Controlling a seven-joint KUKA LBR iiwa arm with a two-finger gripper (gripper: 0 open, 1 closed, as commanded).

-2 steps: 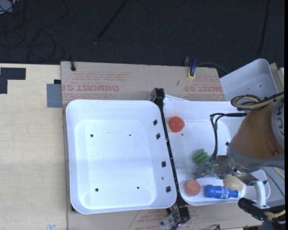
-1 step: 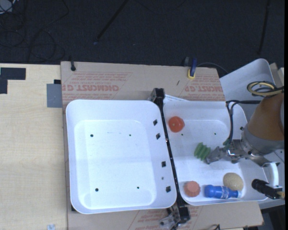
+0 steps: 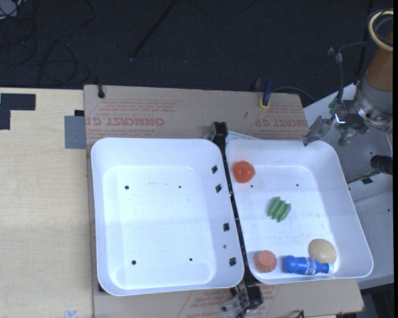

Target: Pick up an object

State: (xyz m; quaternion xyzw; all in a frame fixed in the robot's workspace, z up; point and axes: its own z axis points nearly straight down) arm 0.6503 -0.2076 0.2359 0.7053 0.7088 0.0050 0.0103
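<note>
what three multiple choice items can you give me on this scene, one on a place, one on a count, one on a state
1. Where does the green object lie?
A. in the left bin
B. near the middle of the right bin
C. on the cardboard outside both bins

2. How many objects lie in the right bin?
A. two
B. five
C. eight

3. Where is the gripper relative to the objects?
A. up by the right bin's far right corner, apart from all of them
B. pressed on the blue object
C. lifting the beige ball

Answers:
1 B: the green object lies mid-floor in the right bin.
2 B: the orange-red ball, the green object, the orange-red disc, the blue object and the beige ball make five.
3 A: the gripper is at the far right corner, touching none.
</note>
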